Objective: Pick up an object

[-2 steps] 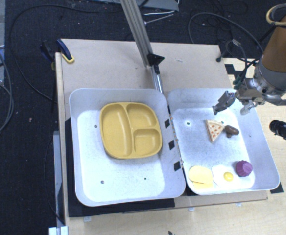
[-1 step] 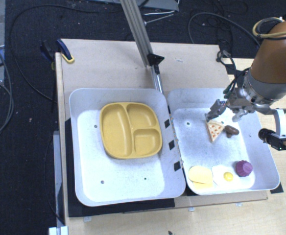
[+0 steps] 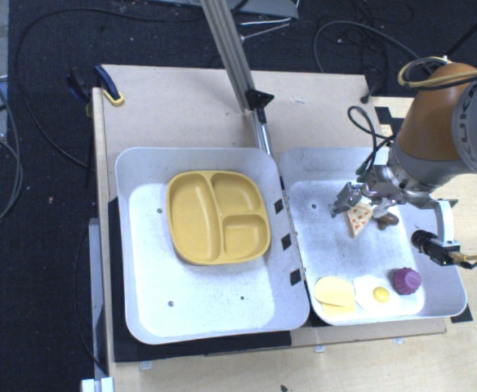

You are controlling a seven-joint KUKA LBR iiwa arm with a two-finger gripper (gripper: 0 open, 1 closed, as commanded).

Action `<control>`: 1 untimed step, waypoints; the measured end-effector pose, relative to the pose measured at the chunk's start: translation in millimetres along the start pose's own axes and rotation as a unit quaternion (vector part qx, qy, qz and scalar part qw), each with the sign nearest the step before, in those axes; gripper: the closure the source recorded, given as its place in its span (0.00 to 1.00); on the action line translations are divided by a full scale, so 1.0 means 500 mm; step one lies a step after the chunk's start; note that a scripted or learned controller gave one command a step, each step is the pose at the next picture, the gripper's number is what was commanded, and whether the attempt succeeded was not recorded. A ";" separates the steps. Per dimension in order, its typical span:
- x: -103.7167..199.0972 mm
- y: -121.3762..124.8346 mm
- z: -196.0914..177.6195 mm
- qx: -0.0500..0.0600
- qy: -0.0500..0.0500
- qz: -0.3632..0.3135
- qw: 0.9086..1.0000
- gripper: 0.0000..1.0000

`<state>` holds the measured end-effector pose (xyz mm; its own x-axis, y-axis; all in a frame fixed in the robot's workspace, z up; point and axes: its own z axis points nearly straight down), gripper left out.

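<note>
My gripper [image 3: 359, 211] hangs over the right bin [image 3: 316, 194], reaching in from the right under the orange-banded wrist. A pizza-slice toy [image 3: 358, 219], tan with red dots, sits between the fingers, which are shut on it. Near the bin's front edge lie a pale yellow flat piece [image 3: 335, 292], a fried-egg toy [image 3: 379, 293] and a purple lump [image 3: 406, 280]. All three lie apart from the gripper.
The left bin [image 3: 140, 219] holds a yellow divided plate [image 3: 218, 216]. A metal pole [image 3: 230, 43] slants down from the top to the gap between the bins. A black clamp-like part [image 3: 434, 247] hangs by the right bin's right side.
</note>
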<state>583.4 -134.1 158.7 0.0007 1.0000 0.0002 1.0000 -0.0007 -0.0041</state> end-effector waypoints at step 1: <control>0.008 0.008 0.089 0.000 0.000 0.000 1.000 0.00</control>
<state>587.3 -130.3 114.1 0.0000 1.0000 0.0001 1.0000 0.0000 -0.0033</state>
